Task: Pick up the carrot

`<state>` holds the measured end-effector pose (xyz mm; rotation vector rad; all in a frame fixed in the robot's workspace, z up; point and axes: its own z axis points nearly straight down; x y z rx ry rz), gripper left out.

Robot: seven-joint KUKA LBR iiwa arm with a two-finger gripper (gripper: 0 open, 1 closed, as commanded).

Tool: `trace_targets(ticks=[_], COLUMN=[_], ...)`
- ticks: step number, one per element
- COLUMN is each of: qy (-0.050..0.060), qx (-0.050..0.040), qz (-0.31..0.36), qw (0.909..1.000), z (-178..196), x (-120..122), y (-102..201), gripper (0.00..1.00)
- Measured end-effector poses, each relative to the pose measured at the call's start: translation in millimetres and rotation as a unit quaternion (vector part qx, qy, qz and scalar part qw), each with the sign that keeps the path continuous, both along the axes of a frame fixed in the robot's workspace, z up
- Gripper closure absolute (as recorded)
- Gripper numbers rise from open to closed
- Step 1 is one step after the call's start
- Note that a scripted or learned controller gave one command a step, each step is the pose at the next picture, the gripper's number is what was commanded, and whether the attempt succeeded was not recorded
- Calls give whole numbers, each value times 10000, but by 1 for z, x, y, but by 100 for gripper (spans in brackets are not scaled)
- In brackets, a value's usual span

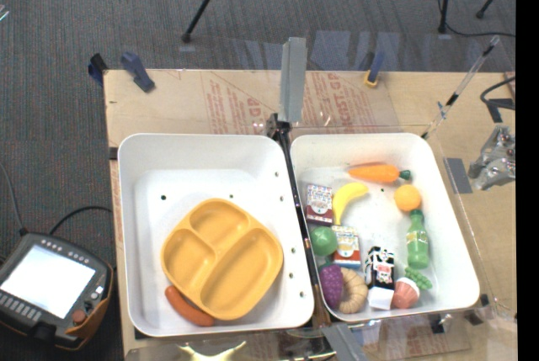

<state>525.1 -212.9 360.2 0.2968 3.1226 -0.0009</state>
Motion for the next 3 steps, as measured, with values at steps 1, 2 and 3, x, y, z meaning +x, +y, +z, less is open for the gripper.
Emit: trace_targets(ticks=[1, 2, 3], qy=[32, 7, 13], qx=[17, 0, 12], qz=[1821, 3080, 4107], qw=[9833, 9514, 9118], z=[-55, 8, -32], x=[-46, -25, 31], y=[37, 1, 18], gripper=[100, 100, 100])
